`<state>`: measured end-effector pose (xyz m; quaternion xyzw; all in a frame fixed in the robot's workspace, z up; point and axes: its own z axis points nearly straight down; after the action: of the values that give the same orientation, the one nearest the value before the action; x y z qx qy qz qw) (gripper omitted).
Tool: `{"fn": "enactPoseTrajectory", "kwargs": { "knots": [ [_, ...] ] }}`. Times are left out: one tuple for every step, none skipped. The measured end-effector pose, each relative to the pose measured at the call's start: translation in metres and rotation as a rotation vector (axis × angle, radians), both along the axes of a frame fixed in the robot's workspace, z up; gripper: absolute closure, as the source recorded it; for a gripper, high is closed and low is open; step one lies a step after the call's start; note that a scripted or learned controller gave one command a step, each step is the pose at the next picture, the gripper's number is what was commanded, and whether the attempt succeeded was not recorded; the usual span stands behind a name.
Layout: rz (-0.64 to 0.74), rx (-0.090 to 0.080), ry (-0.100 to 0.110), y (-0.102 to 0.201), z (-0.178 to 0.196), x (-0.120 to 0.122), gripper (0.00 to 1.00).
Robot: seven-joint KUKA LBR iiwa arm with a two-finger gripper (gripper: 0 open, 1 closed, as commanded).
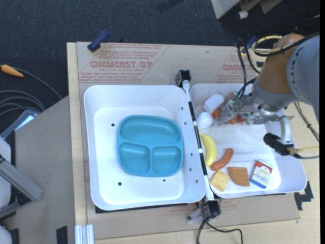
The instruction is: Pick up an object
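My gripper (233, 111) is low in the right bin (289, 184), near its back left part, with the grey arm and its orange band (271, 72) reaching in from the right. Right at the gripper's tip lies a small orange-red object (222, 114); I cannot tell whether it is gripped. A white egg (204, 119) and a white block (214, 102) sit just left of it. Nearer the front lie a banana (208, 148), a sausage (222, 159), a cheese wedge (219, 180), a brown cracker (239, 175) and a small carton (261, 174).
The left bin (101, 136) holds a blue divided plate (150, 145). A black clamp bar (195, 136) runs between the two bins. Cables (299, 151) trail off the wrist over the right bin's right side.
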<state>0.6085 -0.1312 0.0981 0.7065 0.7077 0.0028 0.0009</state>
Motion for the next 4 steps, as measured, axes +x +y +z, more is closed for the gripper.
{"fn": "enactPoseTrajectory", "kwargs": {
  "knots": [
    [0.001, 0.0, -0.001, 0.0, 0.01, 0.0, 1.0],
    [0.001, 0.0, -0.001, 0.0, 0.01, 0.0, 0.0],
    [0.002, 0.0, -0.001, 0.0, 0.02, 0.001, 1.0],
    [0.0, -0.003, 0.004, 0.044, 0.115, -0.004, 1.0]
  ]
}}
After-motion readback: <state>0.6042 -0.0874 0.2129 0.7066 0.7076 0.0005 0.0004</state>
